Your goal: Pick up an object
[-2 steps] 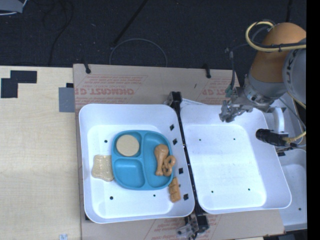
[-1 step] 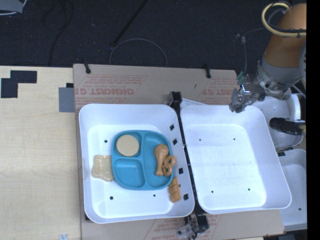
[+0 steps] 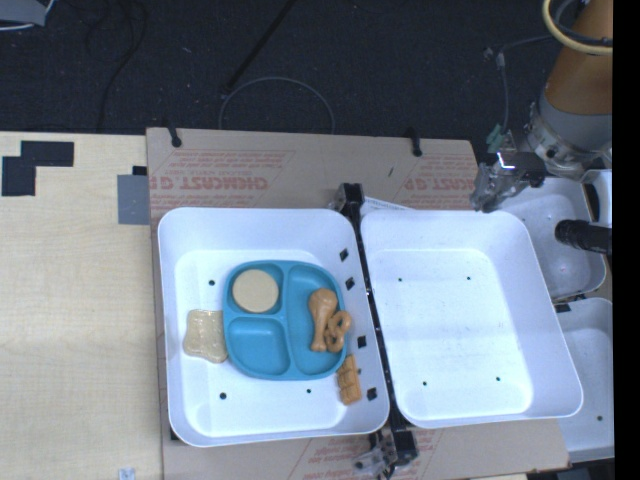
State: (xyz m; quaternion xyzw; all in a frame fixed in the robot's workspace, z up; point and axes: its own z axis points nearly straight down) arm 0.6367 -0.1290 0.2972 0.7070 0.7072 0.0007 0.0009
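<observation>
- My two-finger gripper (image 3: 487,190) hangs by the far right corner of the right white bin (image 3: 540,368), holding nothing I can see (finger state: I cannot tell).
- Nothing is picked yet.
- Candidates sit well apart in the left white bin (image 3: 190,238): a round tan biscuit (image 3: 254,290) and a knotted brown pretzel piece (image 3: 328,320) on the blue compartment tray (image 3: 262,350).
- Left to do: reach, grasp, lift.

Two shallow white plastic bins (image 3: 190,258) (image 3: 540,298) side by side on brown cardboard sheet (image 3: 300,173); pale wooden surface (image 3: 70,308) at left; black cables (image 3: 270,98) on dark floor behind.
</observation>
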